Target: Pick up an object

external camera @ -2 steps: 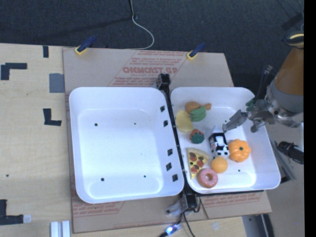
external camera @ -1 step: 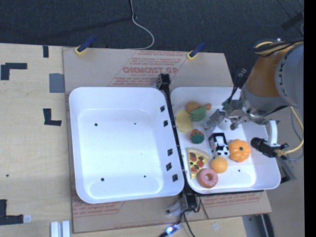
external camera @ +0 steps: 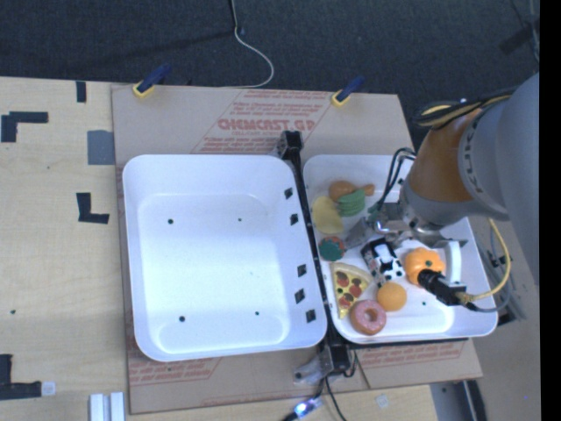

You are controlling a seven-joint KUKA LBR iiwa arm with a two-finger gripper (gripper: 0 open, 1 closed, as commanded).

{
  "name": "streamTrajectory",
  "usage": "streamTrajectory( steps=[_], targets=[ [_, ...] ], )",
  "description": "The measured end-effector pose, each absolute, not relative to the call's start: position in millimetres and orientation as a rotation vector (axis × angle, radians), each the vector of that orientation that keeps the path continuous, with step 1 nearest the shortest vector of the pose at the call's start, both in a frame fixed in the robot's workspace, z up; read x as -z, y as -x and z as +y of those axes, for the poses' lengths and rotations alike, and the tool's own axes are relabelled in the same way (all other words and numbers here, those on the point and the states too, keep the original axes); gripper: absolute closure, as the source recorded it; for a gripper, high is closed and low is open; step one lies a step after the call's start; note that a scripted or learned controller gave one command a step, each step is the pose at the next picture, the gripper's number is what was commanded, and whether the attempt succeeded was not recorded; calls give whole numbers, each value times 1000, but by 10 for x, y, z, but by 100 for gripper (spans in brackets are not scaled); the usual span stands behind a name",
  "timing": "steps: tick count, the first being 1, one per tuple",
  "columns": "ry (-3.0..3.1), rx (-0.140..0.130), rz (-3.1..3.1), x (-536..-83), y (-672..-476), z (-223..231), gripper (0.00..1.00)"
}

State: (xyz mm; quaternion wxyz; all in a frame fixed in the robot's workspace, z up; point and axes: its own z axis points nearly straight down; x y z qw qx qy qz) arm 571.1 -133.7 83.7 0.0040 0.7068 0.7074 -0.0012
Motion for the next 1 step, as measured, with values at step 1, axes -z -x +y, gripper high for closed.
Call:
streamTrajectory(
  steps=[1],
  targets=[
    [-2217,1,2222,-850,-5836,-1043,0]
  ],
)
